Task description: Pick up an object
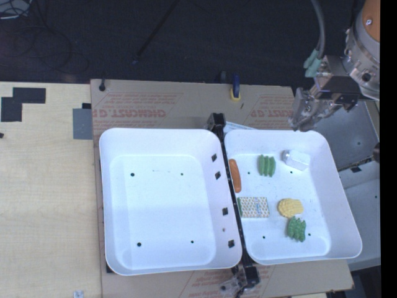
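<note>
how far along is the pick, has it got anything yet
Nothing looks done yet. The hand hangs above the far edge of the right bin, with nothing visible in it. All the items lie in that bin: the orange piece, green pods, clear white block, patterned packet, yellow corn and green bumpy piece. Descending, gripping and lifting one remain.

Arm [366,36] cropped; pincer [304,120] blurred

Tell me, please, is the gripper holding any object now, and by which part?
Nothing is held. The gripper is above the far rim of the right bin, with no object between its fingers.
</note>
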You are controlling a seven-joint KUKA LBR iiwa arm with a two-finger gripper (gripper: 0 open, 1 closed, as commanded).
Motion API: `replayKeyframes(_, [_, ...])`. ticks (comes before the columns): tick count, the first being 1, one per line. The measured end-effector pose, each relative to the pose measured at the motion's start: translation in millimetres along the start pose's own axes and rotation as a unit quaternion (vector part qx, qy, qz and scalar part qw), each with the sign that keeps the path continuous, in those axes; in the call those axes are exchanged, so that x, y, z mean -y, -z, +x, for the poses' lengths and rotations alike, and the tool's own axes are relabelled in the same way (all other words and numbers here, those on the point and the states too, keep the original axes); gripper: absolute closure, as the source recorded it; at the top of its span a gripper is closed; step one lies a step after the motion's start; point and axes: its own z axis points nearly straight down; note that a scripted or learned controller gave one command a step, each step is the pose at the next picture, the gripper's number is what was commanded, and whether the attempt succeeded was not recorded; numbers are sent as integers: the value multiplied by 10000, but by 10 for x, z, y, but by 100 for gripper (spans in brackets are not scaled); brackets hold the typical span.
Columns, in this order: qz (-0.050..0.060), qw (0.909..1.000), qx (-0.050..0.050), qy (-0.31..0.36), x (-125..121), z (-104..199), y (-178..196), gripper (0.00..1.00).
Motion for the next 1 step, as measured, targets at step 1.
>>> replayKeyframes(1, [95,9999,33,-76,-430,-1083,-111,100])
